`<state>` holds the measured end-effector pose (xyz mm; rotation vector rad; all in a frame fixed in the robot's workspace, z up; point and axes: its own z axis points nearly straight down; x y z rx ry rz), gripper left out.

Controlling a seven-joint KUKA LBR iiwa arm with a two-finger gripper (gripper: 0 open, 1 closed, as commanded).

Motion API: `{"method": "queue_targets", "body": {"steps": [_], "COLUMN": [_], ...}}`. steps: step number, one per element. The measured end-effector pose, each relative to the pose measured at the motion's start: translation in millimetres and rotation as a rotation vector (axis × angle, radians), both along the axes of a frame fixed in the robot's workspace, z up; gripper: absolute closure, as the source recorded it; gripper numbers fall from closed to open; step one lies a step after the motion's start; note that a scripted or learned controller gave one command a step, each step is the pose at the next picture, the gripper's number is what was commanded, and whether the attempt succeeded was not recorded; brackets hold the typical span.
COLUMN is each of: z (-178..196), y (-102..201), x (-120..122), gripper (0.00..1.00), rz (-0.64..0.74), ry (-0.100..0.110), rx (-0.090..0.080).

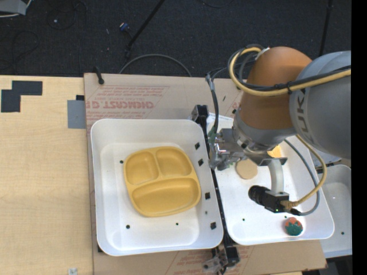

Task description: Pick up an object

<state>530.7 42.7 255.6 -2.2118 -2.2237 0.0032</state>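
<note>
Wooden bench, cardboard sheet; yellow plate in left bin; hand over right bin, grip unclear.

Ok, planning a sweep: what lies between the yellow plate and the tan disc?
In the camera view: the two bins' adjoining walls with black clips, then the jaws beside the disc.

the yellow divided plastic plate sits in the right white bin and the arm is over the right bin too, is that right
Not quite. The camera view shows the yellow divided plastic plate lying in the left white bin, not the right one. The grey and orange arm is over the right white bin.
</note>
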Motion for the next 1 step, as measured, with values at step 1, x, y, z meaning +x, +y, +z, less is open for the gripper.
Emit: {"method": "queue_targets", "body": {"steps": [1], "z": [-19.2], "y": [45.6], "x": [2.1], "gripper": [1.0], "rz": [-0.001], "ry": [0.002], "rx": [-0.001]}}
